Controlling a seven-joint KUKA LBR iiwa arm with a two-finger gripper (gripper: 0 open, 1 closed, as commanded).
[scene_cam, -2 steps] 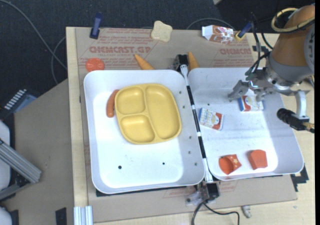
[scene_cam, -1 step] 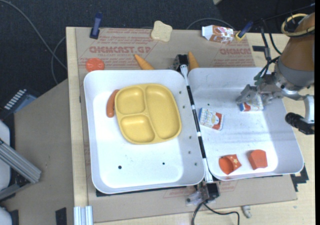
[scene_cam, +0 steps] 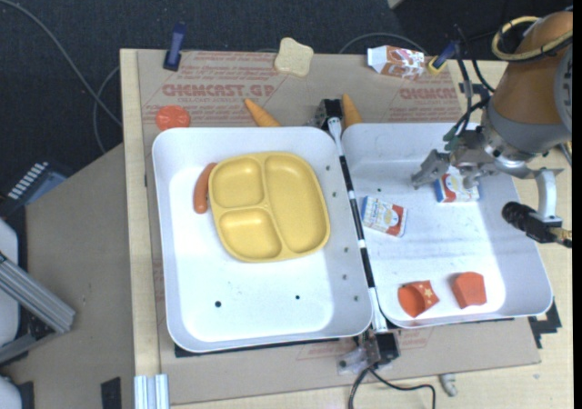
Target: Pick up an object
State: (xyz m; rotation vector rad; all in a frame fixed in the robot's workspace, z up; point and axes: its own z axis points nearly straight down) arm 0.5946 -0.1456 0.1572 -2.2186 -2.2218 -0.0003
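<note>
In the camera view, the arm reaches in from the right, and its gripper [scene_cam: 452,171] hangs over the upper part of the right bin [scene_cam: 518,294]. A small carton [scene_cam: 455,187] in white, red and blue lies directly under the gripper. Whether the jaws are open or closed, I cannot tell, and it is not clear if they touch the carton.

A second small carton [scene_cam: 383,215] lies near the bin's left wall. Two orange-red blocks, one [scene_cam: 417,297] and the other [scene_cam: 469,289], sit close to the front edge. In the left bin [scene_cam: 182,307] a yellow divided plate [scene_cam: 268,205] rests with a toy sausage [scene_cam: 201,189] just beside it.

The step in hand seems to be the descent on the carton below. To do it well, I think the gripper should be centred over the carton's narrow side, go fully down, then close before lifting.
</note>
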